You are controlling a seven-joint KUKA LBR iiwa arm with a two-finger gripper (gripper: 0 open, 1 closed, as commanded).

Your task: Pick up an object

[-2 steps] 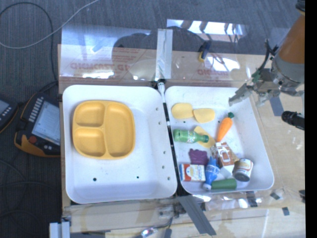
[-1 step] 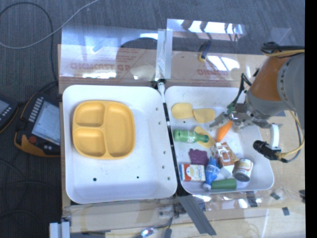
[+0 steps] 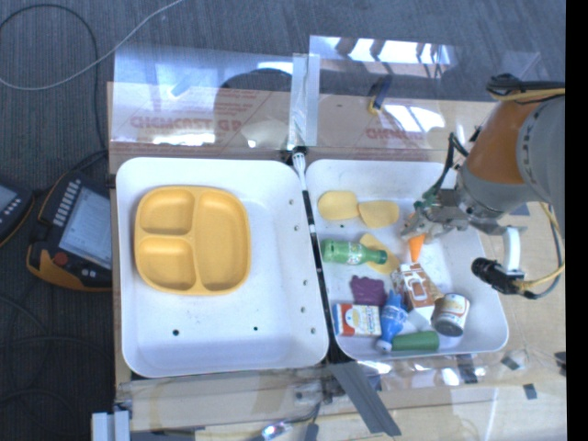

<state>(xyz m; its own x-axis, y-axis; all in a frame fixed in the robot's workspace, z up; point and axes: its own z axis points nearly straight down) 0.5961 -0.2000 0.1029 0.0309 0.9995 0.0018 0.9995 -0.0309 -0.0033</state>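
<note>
We saw the arm reach over the right bin, with the fingers low above its upper half. They looked spread apart, and we saw nothing gripped between them. An orange piece lay just below the fingers on the bin floor, right at their tips; we could not tell whether it touched them. To the left of the fingers lay two flat yellow pieces, one near and one farther off. Below those and left of the fingers a green bottle lay on its side, with a small yellow bit just beside its cap end. Further below the fingers, beyond the orange piece, a box lay tilted, a purple block sat to its left, and a can stood to its right. Farthest below the fingers, along the bin's lower wall, we saw a red and white carton, a blue bottle and a green cylinder close together. Well to the left of the fingers, across the divide, the left bin held a yellow plate with three sections. Both bins sat on the desk.
</note>
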